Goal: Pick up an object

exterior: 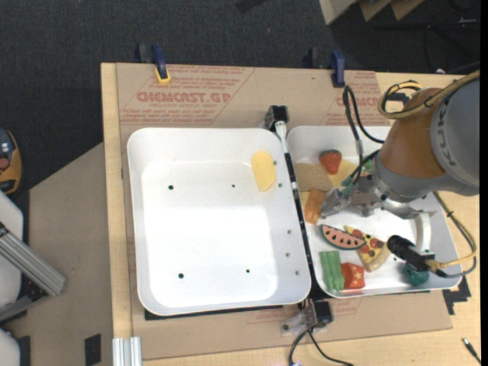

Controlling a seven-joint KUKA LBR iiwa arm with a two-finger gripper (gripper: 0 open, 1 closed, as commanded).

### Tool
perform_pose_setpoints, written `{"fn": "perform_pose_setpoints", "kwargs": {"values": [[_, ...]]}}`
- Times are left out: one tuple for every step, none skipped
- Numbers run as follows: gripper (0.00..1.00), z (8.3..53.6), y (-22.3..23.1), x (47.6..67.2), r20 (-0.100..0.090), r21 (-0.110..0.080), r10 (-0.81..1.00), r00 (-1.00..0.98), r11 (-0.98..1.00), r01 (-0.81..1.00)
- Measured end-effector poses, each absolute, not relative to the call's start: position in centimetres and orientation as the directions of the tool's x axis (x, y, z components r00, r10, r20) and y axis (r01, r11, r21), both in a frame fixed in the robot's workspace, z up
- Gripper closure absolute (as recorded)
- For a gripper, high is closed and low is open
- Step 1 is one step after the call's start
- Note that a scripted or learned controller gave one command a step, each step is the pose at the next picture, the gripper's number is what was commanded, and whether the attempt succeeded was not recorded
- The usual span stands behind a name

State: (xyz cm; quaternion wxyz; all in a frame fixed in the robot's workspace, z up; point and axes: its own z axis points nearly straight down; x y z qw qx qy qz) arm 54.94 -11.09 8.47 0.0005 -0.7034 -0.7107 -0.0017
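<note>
Here, the claw (345, 201) is hanging low over the right bin (306, 149)

The arm (450, 143) is reaching in from the view's right, and the claw is sitting above the middle of the right bin, among the things lying there. Whether the claw is wide or narrow I cannot tell, as its tip is blurring into the clutter under it.

An orange piece (313, 204) is lying just beside the claw, on the view's left of it. A tan piece (307, 175) is lying up and to the left of the claw, and a red fruit (330, 161) is sitting above it, toward the view's top. A melon slice (341, 236) is lying just below the claw. A pizza slice (372, 252) is resting against the melon slice's right end, below the claw and slightly to its right.

Further below the claw, a green block (331, 268) and a red block (353, 275) are lying side by side, touching, near the bin's lower rim. A teal piece (417, 275) is sitting well below and to the right of the claw.

Well apart to the claw's left, past the wall between the bins, a yellow piece (264, 171) is lying in the left bin (206, 227).
</note>
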Motion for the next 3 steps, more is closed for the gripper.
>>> {"fn": "perform_pose_setpoints", "kwargs": {"values": [[0.0,8.5,-10.4,61.2,-0.003,0.005,1.0,-0.003,0.003,1.0],[0.0,8.5,-13.2,62.2,-0.002,0.003,1.0,0.002,-0.002,1.0],[0.0,8.5,-10.5,65.4,-0.001,0.004,1.0,-0.004,0.004,1.0]]}}
